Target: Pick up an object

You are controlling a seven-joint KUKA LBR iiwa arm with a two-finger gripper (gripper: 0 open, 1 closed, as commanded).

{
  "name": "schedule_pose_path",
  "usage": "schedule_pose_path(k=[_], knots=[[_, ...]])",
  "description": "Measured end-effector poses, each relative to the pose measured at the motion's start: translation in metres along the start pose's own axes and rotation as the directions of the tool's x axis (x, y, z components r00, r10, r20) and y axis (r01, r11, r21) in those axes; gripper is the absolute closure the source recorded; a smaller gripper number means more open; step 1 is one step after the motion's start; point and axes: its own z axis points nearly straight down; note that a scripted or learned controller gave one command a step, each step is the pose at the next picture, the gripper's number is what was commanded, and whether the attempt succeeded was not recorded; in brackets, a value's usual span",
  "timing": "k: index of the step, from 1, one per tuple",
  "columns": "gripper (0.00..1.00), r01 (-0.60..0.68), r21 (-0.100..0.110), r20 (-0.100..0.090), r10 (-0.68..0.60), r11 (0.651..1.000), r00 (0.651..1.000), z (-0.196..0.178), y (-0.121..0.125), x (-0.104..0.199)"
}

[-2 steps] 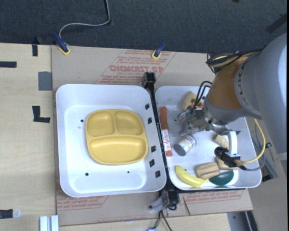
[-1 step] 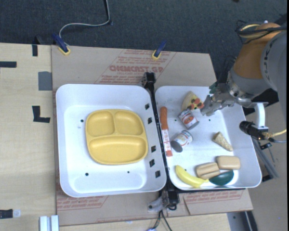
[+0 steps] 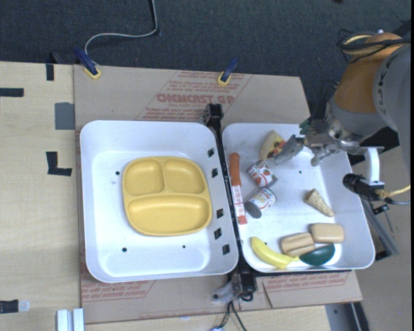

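One fixed camera looks down on the bench [image 3: 27, 205] from above at a slight slant, far enough back that both white bins sit whole in the frame, the left bin [image 3: 96, 185] at centre-left and the right bin [image 3: 352, 219] at centre-right. The top of the frame takes in dark floor beyond the bench's far edge, and the near edge of the cardboard sheet [image 3: 186, 95] under the bins runs along the bottom. The arm [image 3: 362, 88] enters at the upper right, cut by the frame's edge.
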Motion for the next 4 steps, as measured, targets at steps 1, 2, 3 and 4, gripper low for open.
schedule_pose_path(k=[1, 2, 3, 4], knots=[[0.0, 0.002, -0.007, -0.001, -0.002, 1.0, 1.0, 0.086, 0.001, 0.027], [1.0, 0.002, -0.008, 0.003, -0.002, 1.0, 1.0, 0.076, 0.001, 0.026], [1.0, -0.001, 0.067, -0.023, 0.003, 0.998, 1.0, 0.091, 0.046, 0.001], [1.0, 0.002, -0.002, -0.001, -0.002, 1.0, 1.0, 0.027, 0.06, 0.053]])
